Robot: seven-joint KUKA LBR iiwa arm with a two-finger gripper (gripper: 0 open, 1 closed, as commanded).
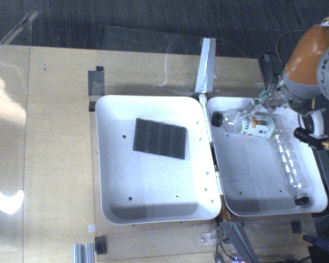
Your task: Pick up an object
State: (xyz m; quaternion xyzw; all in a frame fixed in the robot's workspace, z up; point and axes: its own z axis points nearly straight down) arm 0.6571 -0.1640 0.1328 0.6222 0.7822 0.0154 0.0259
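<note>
A clear plastic bottle with a black cap and a green and white label lies on its side at the back of the right bin. A second clear bottle lies along that bin's right wall, its black cap toward the front. In the left bin rests a flat dark ribbed pad. My gripper hangs over the back right corner of the right bin, just beyond the labelled bottle's base. Nothing can be seen held in it.
A metal divider post stands behind the seam between the two bins. The grey and orange arm fills the upper right. A clear panel edges the bench at far left.
</note>
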